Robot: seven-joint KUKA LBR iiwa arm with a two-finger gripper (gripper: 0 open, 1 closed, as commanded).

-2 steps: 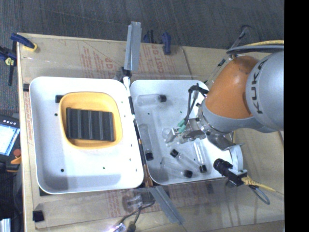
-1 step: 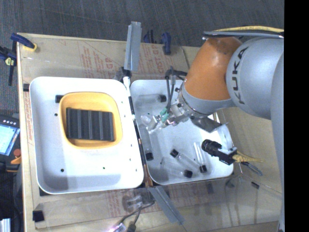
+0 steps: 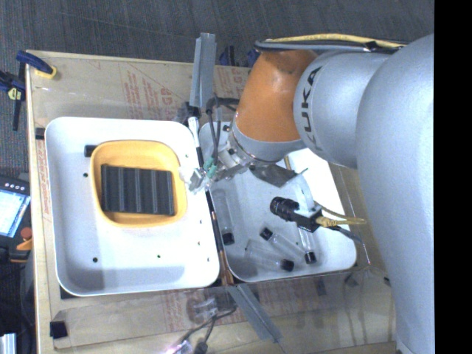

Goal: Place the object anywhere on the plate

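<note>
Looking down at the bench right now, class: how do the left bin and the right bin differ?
The left bin holds a yellow plate with a dark ribbed insert; the right bin holds small scattered objects. The left bin lies fully open to view; the arm covers much of the right bin. Both are shallow and white.

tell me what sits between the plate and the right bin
In the camera view, the gripper hangs there, over the left bin's right rim, beside the plate. Behind it lies the right bin.
</note>
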